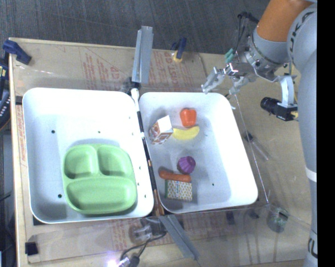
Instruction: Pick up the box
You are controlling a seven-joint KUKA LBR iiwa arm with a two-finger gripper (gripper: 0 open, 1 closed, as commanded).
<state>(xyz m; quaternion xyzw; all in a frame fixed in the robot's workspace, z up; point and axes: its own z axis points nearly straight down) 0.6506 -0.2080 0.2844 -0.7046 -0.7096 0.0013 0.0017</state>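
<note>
Two shallow white bins [234, 149] sit on a plywood bench, and in the right one the small white printed cardboard box [161, 130], tilted beside a yellow banana [187, 133], looks light, stiff and best pinched across its flat sides, while the two-finger gripper [223, 79] hovers spread over the far rim, holding nothing

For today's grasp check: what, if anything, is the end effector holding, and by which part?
Nothing. The open end effector hangs above the bin's far corner, apart from the box.

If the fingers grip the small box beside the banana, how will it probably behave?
The small box looks like light cardboard, so it probably lifts easily but may dent under a firm squeeze. It sits tilted against the bin wall, so a push would likely tip it flat, not roll it.
</note>
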